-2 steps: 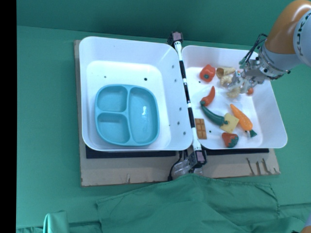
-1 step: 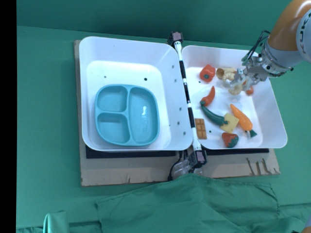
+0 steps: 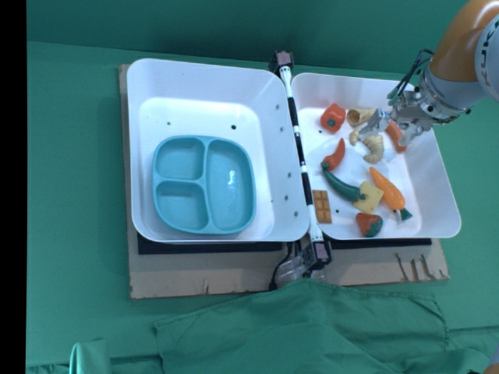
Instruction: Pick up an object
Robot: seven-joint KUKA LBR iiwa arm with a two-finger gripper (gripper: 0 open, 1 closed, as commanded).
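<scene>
The end effector (image 3: pixel 387 128) hangs spread apart over the croissant (image 3: pixel 373 148) in the right bin (image 3: pixel 437 185), gripping nothing.

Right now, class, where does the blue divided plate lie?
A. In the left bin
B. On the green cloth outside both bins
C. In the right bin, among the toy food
A: the blue divided plate lies flat inside the left bin, while the toy food sits in the right bin.
</scene>
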